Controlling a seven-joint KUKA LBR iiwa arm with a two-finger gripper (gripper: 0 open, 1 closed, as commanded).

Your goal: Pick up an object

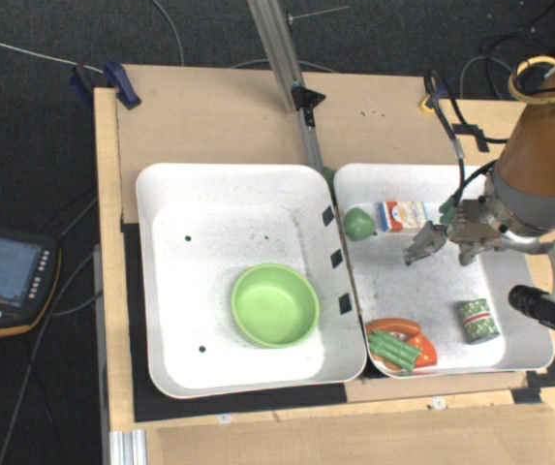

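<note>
Nearest the camera, an orange-and-green toy (401,347) lies at the right bin's (509,361) front edge. Behind it, the gripper (447,247) hovers with fingers spread, holding nothing, beside a small carton (400,216) and green ball (358,224).

**Hidden and cropped regions**

The arm (544,143) runs off the frame's right edge and covers the right bin's (398,289) upper-right corner. The small carton's (400,216) label is too blurred to read. The pendant (6,279) is cropped at the left edge.
</note>
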